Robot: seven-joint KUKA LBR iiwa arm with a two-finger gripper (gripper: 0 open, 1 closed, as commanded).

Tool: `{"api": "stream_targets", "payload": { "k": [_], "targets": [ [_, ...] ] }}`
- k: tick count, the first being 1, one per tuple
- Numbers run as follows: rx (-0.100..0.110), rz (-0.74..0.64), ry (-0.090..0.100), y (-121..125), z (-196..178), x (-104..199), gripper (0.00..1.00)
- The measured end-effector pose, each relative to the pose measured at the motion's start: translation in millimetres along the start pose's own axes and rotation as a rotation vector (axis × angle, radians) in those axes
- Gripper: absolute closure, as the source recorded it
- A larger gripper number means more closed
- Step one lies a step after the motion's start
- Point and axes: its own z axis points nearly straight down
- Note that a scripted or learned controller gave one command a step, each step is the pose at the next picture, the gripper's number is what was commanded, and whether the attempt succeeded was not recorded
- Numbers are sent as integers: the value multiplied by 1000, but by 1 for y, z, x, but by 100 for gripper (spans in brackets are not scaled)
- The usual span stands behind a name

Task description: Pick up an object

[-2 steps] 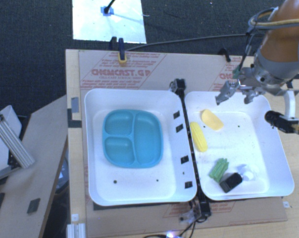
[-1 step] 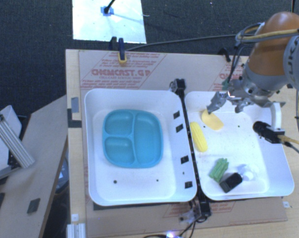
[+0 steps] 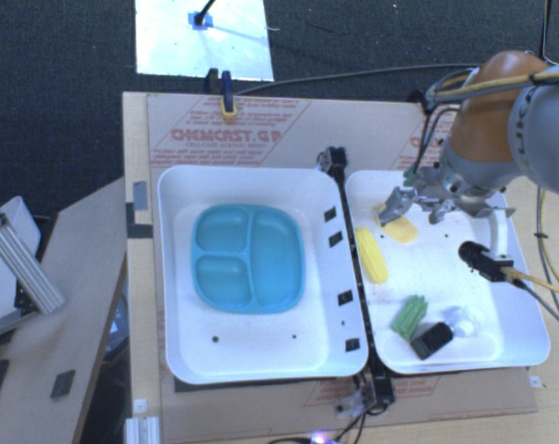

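1. The bench, a brown board with red lettering, fills mid-frame over dark carpet.
2. The left bin holds a blue divided plate.
3. In the right bin, the gripper hovers at a yellow object; its grip cannot be told.

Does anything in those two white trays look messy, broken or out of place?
Nothing looks broken or spilled. The blue divided plastic plate lies flat in the left white bin. The right white bin holds scattered items, including a yellow corn cob and a green ridged piece.
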Motion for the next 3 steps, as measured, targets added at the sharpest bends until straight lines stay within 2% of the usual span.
{"api": "stream_targets", "payload": {
  "k": [1, 2, 3],
  "targets": [
    [-10, 2, -3, 0, 58, -3, 0],
    [-12, 2, -3, 0, 46, -4, 100],
    [-11, -3, -1, 7, -18, -4, 100]
  ]
}}
